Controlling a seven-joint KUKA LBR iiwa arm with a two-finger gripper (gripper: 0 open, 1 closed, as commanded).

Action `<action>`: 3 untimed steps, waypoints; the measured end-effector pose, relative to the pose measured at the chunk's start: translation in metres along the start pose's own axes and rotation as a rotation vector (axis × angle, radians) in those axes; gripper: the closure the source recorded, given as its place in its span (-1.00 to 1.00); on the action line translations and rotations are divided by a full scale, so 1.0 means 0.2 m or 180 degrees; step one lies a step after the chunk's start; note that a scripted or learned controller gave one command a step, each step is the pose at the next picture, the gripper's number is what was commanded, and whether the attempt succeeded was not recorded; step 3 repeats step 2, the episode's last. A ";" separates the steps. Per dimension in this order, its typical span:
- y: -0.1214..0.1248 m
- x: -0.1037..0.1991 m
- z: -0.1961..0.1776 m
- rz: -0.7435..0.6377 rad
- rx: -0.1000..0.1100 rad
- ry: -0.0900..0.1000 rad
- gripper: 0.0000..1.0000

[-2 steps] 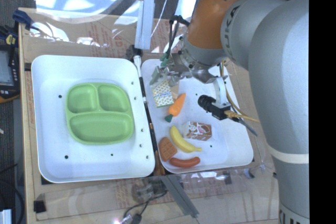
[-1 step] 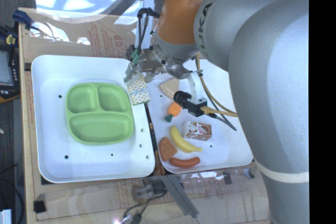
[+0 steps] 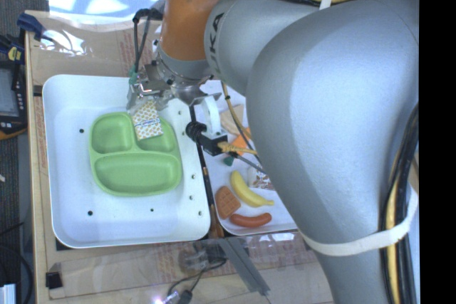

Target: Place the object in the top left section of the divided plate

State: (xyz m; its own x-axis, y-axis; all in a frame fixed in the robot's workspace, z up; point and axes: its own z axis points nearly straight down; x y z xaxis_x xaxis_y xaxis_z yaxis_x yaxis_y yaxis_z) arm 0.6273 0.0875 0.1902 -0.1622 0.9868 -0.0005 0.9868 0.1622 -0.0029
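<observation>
Object: a small patterned packet [image 3: 147, 124], pale with a dotted print, hanging just under the tool [image 3: 146, 97] and seemingly pinched at its top edge between the tips.
Position: it sits over the divided plate [image 3: 135, 178], above the ridge between the two upper sections, mostly on the right one.
Tool: narrow, closed on the packet's top edge as far as the slanted view shows.
Risk, wrong section: released here, the packet would likely land in the top right section or straddle the ridge, not the top left [image 3: 112, 133].
Risk, slip: the grip looks shallow, so a sideways move could shake it loose.
Surroundings: the plate lies in the left white bin [image 3: 64, 210]; banana [image 3: 246, 190], sausage [image 3: 249, 220] and waffle [image 3: 228, 201] lie in the right bin, well apart.
</observation>
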 end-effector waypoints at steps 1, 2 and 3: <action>0.02 0.21 -0.02 -0.0860 -0.0007 -0.0002 1.00; 0.02 0.21 -0.02 -0.0859 -0.0008 -0.0003 -1.00; 0.02 0.21 -0.02 -0.0859 -0.0008 -0.0003 -1.00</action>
